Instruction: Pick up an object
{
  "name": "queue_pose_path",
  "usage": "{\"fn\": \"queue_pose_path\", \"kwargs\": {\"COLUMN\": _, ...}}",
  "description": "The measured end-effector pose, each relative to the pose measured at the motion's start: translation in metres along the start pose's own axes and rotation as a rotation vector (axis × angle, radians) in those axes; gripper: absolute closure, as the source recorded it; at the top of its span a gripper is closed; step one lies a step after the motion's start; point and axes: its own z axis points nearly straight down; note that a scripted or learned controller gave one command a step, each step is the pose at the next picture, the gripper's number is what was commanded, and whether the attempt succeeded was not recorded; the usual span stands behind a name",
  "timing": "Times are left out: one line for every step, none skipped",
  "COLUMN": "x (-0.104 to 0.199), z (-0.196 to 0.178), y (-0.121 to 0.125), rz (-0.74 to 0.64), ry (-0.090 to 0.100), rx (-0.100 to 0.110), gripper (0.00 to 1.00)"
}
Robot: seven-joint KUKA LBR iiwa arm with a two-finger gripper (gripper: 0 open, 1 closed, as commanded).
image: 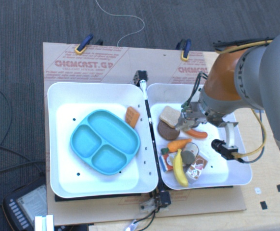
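The jaws (188,121) hang low in the right bin (236,179), but whether they stand open or closed, or have hold of anything, cannot be told — the wrist hides them from above. Just left of the jaws lies a tan bread slice (170,114), overlapping a round brown piece (167,131) directly below it. Right beside the jaws, on their lower right, is a small red-orange piece (197,134). Below the jaws an orange carrot (179,144) lies crosswise, and further down a yellow banana (179,169) lies lengthwise next to a tin can (189,153) and a small packet (197,167). Well to the left of the jaws, past the wall between the bins, the left bin (58,143) holds a blue divided plate (105,141) and an orange cracker-like piece (132,116) at the plate's upper right edge. Both bins rest on the table (82,64).
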Motion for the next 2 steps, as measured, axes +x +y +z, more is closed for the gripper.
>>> {"fn": "queue_pose_path", "kwargs": {"x": -0.004, "z": -0.158, "y": 0.064, "rz": -0.002, "ry": -0.002, "rx": -0.005, "gripper": 1.00}}
{"fn": "queue_pose_path", "kwargs": {"x": 0.056, "z": -0.056, "y": 0.094, "rz": -0.002, "ry": 0.000, "rx": 0.001, "gripper": 1.00}}
